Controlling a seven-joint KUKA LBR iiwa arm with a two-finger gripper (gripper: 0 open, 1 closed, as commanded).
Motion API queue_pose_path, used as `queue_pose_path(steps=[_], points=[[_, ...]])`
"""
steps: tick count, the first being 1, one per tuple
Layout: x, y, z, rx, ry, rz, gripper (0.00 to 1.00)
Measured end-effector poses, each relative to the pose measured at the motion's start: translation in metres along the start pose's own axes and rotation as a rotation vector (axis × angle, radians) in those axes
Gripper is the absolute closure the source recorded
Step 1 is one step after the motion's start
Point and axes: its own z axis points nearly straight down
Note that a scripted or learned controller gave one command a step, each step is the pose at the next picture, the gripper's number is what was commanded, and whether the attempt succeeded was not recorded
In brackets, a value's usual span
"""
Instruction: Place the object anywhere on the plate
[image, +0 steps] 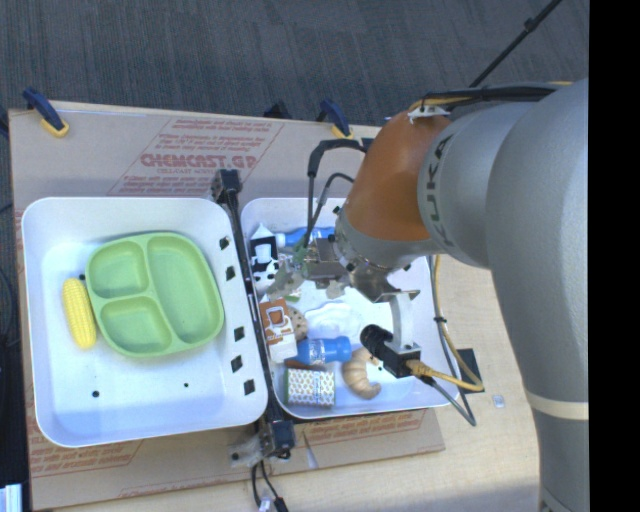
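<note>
Gripper (312, 262) hung over the right bin's (432, 395) clutter; jaw state we could not tell. Plate (155, 293) sat in the left bin (50, 380). We judged the croissant (358, 378) light, soft; grasp mid-body.

- You have two white bins: the left bin (40, 300) and the right bin (420, 398).
- You see one green plate (155, 292).
- One corn cob (78, 312).
- One croissant (360, 378).
- One blue bottle (327, 350).
- One arm (480, 170).
</note>
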Motion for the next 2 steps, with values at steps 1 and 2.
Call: queue_pose_path(steps=[1,2], points=[[0.094,0.042,0.006,-0.001,0.000,-0.003,0.00],[0.027,-0.046,0.006,-0.001,-0.001,0.001,0.00]])
